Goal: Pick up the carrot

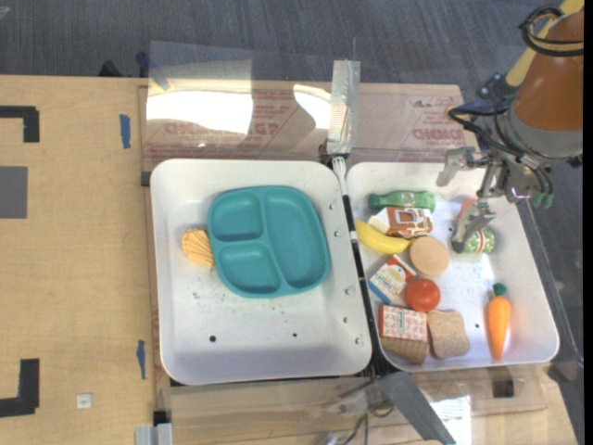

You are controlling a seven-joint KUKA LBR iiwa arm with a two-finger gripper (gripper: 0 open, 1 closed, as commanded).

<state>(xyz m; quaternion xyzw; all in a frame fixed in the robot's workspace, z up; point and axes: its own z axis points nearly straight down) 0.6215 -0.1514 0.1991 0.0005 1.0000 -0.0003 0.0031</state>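
The carrot (498, 323) is orange with a green top and lies lengthwise near the right wall of the right bin (542, 290), towards its front. My gripper (471, 233) hangs over the back right part of that bin, well behind the carrot and slightly to its left. It sits right next to a green and white round toy (483, 241). Nothing shows in its grasp.
The right bin also holds a banana (380, 239), a tomato (422, 294), a round bun (429, 255), bread (449, 334), a green packet (404, 199) and small cartons. In the left bin (176, 323) lie a teal divided plate (269, 239) and a yellow shell (196, 246).
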